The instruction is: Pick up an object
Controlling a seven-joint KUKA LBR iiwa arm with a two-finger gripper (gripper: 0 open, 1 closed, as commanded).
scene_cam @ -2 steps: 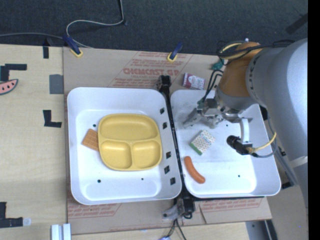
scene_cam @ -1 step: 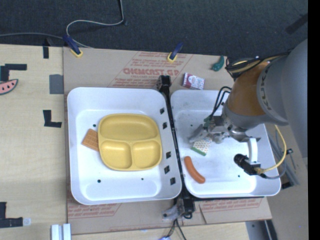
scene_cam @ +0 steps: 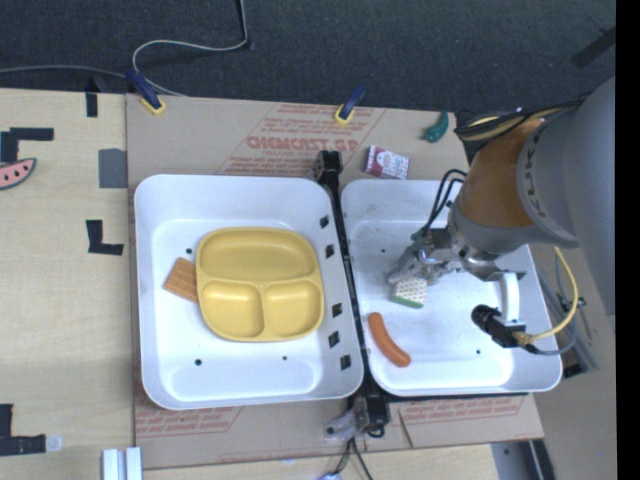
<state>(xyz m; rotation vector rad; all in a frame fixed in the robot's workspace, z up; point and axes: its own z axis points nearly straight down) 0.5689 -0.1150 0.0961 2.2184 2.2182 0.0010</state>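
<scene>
While my arm reaches into the right bin [scene_cam: 440, 373], my gripper [scene_cam: 420, 271] sits low over a small pale waffle-like piece [scene_cam: 409, 291], its tips at or just above the piece's upper edge. Whether my fingers are spread or pinching I cannot tell; the wrist hides them. I judge this the grasp step: nothing is lifted, and the piece seems to rest on the bin floor, near its middle. Next calls for a firm close across the piece, then a straight lift. The piece is squat, with no clear long axis; it sits slightly skewed to the bin walls. A sausage [scene_cam: 388, 340] lies nearby toward the front wall, its long axis running diagonally from upper left to lower right. The left bin [scene_cam: 160, 368] holds a yellow tray [scene_cam: 262, 281] and a cracker [scene_cam: 181, 279].
</scene>
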